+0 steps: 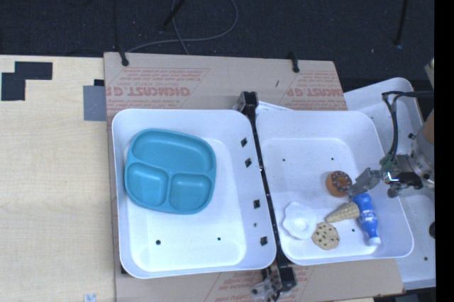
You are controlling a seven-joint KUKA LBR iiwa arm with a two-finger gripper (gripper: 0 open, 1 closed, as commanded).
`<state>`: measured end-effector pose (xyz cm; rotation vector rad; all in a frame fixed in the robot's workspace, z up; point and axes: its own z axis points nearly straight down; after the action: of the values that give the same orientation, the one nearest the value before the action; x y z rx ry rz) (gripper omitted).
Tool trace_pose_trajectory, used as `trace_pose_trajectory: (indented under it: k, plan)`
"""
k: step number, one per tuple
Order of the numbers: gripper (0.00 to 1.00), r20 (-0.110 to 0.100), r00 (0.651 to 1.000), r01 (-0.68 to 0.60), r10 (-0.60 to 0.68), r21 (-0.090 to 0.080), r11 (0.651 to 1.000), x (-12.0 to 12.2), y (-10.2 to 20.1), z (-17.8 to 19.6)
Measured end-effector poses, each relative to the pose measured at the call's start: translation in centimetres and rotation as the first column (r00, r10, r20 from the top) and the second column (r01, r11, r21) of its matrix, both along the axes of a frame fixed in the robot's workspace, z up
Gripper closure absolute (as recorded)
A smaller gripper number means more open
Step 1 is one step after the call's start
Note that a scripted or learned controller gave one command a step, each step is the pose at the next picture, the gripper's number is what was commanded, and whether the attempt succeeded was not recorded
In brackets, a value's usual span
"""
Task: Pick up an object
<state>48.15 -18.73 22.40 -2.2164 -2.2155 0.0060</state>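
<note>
A dark floor strewn with cables lies behind the bench, whose pale wood top runs in from the left, with a cardboard sheet under the two bins.

The left bin holds a blue tray with three compartments, lying flat toward the bin's upper left corner and well apart from everything else.

The right bin holds all the small things, gathered in its lower right part. Leftmost is a white fried egg, and just beside it, lower right, a cookie. An ice-cream cone lies on its side above the cookie, its wide end touching or nearly touching a blue bottle, which lies flat with its cap toward the bin's lower right corner. A brown doughnut sits above the cone.

The gripper comes in over the right wall of this bin, low, just right of the doughnut and above the bottle's upper end. Whether its jaws are spread or pressed together I cannot tell; nothing can be seen between them.

I judge this to be the approach step: nothing is lifted. The likely targets are the doughnut or the bottle. The next move calls for centring over one of them alone, since the cone crowds the bottle, then descending and closing squarely.
</note>
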Motion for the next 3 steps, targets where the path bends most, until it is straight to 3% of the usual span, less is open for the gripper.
trace_pose_trajectory:
  k: [2, 3]
  plan:
    - [0.0, 0.002, 1.0, 0.0, 0.0, 0.0, 1.0, 0.8, -1.0, -9.5]
    - [1.0, 0.004, 1.0, 0.005, -0.005, -0.001, 1.0, 0.8, -1.2, -8.3]
